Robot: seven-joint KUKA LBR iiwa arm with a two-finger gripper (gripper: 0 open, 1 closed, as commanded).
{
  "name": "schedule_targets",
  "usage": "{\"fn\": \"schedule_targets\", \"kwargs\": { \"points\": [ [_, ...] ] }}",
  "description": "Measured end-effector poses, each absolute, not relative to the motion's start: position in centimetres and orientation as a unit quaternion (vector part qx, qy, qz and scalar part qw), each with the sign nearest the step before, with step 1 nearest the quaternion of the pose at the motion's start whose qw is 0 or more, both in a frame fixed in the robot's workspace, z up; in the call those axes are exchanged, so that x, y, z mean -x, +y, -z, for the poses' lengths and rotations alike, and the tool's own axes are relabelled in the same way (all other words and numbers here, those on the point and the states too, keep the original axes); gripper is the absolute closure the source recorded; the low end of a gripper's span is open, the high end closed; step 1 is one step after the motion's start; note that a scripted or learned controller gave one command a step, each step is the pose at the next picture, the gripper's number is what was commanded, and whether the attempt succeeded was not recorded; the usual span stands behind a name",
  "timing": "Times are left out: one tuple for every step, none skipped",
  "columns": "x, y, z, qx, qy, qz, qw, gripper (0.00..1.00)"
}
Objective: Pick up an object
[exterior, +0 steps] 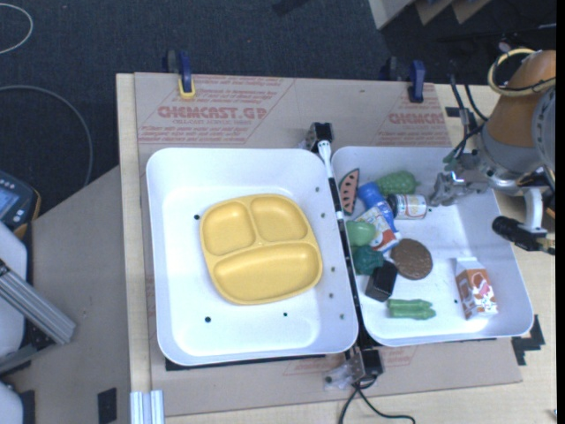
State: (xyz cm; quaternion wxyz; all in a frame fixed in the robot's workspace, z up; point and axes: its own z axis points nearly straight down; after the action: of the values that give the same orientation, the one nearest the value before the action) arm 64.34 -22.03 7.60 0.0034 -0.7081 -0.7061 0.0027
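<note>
Table (132, 237) carried two white bins; the right bin (508, 281) held the clutter. My gripper (444, 189) hung at its upper right; whether clenched or released, I could not tell. The small can (409, 206) lay just left, on its side, long axis pointing toward me.

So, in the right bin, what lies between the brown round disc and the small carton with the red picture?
Nothing: in the camera view, only bare white bin floor separates the brown disc from the carton.

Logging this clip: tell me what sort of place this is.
Probably a robot lab bench: two white bins clamped on a board, toy items such as a yellow divided plate, and the arm's gripper.
</note>
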Motion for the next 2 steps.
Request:
{"fn": "schedule_targets", "kwargs": {
  "points": [
    [-65.0, -16.7, -20.3, 0.705, -0.709, 0.0033, -0.005, 1.00],
    [-50.5, -13.9, -34.2, 0.707, -0.707, 0.0031, -0.003, 1.00]
  ]
}}
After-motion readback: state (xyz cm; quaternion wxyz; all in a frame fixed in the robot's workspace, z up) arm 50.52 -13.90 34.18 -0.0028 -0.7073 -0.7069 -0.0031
